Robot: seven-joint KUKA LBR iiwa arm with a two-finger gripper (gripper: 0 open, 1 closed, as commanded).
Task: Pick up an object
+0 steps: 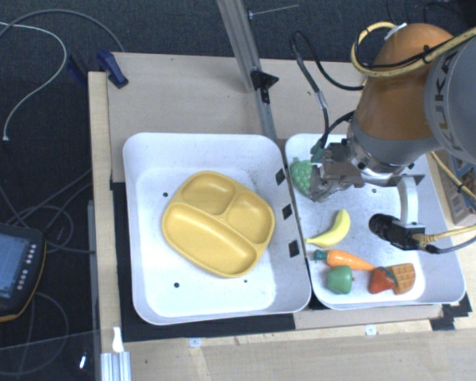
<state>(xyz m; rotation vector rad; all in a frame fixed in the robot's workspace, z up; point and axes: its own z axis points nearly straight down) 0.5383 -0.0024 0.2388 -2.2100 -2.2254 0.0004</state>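
Yellow banana (333, 230) lies mid right bin (452, 280), free on all sides; the pincer (324, 182), its opening impossible to tell, crowds the green item (301, 176) at the bin's left edge.

Fixed overhead camera, slanted down on two white bins (143, 236), arm from right

We see a robotics lab: a plywood bench (182, 94) stands on dark carpet (40, 173), loose cables (32, 62) lie around, a teach pendant (8, 268) rests at the left, and an aluminium post (238, 30) rises behind.
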